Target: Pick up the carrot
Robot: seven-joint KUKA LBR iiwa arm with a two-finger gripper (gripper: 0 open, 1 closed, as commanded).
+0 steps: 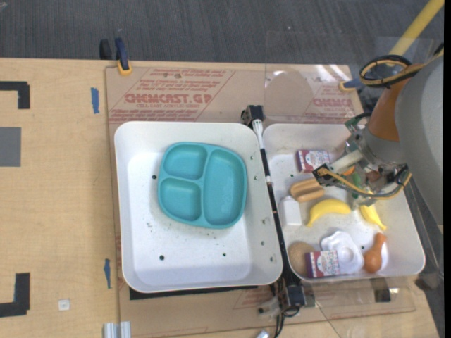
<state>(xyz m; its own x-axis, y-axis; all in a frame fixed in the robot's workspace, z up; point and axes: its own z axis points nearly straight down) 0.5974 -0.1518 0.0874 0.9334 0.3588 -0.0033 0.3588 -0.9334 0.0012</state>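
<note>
The carrot [374, 254] is a short orange piece lying near the front right corner of the right bin [409, 225]. It rests free, just right of a white lidded cup [339, 244]. My gripper [371, 183] hangs over the back right part of the same bin, well behind the carrot. The grey wrist with its orange band covers it from above. Nothing can be seen held in it.
The right bin also holds a banana [328, 210], a small yellow piece [372, 216], a hot dog bun [306, 189], two printed packets [312, 160] [323, 263] and a brown lump [299, 251]. The left bin [137, 210] holds a teal divided plate [203, 185].
</note>
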